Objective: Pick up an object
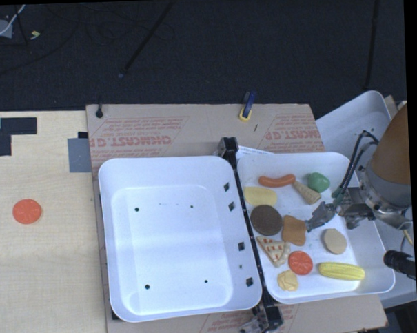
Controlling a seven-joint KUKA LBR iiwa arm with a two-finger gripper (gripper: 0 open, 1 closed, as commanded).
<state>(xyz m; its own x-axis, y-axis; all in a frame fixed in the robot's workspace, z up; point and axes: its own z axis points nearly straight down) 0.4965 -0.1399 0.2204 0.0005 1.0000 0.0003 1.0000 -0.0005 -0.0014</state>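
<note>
From the camera view above the bench, the gripper [320,217] hangs low in the right bin [369,281], its dark fingers pointing toward the middle of a crowded pile of toy food; whether those fingers are parted or closed I cannot tell, and nothing is seen between them. The nearest candidate for the pick is the brown bread-like piece [294,230], just beside the fingertips, with the dark round cookie [267,220] touching it on the far side. The crowding is the main risk: a descent here could land on an edge, push the bread-like piece against the cookie, or nudge the pale oval potato [334,241] aside instead of closing around one thing. The items look like smooth moulded plastic, rounded and probably slippery: a red sausage [277,181], a glossy green pepper [318,182], a yellow block of cheese [260,196], a flat triangular pizza slice [273,250], a round red tomato [300,262] and a ridged corn cob [341,270]. Flat pieces would likely resist a pinch. The left bin [111,235] is shallow, white and glossy.
</note>
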